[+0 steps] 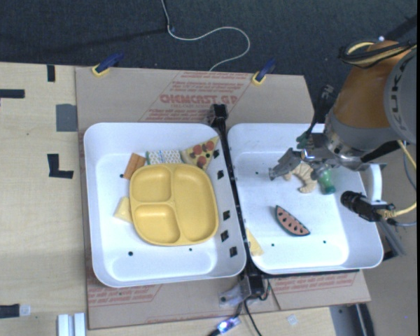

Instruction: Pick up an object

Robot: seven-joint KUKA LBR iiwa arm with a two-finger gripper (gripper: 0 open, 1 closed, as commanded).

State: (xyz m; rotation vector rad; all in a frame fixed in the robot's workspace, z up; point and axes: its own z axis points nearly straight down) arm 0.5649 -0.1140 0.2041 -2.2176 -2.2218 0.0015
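While the arm reaches in from the right over the right bin, the pincer sits low near that bin's back half, right above a small tan toy piece and a green bit beside it. One dark finger sticks out to the left, but whether the pincer is apart or together I cannot tell (too much metal clutter around the tip). Nothing is visibly held between the fingers.

Likely target, judged from position: the tan piece, just under the tip. The watermelon slice lies apart from it, nearer the bin's front.

Risks: the tan piece is small and irregular, so the fingers could close on air or nudge it away; the green bit touching it could get dragged along or block one finger. The bin floor looks smooth, hard white plastic, so things probably slide easily.

Left bin: a yellow divided plate, glossy moulded plastic with rounded corners, rests on flat card-like pieces, including a pizza slice at the back. The watermelon slice is a thin crescent, red with a dark rind. The tabletop is pale wood-look.
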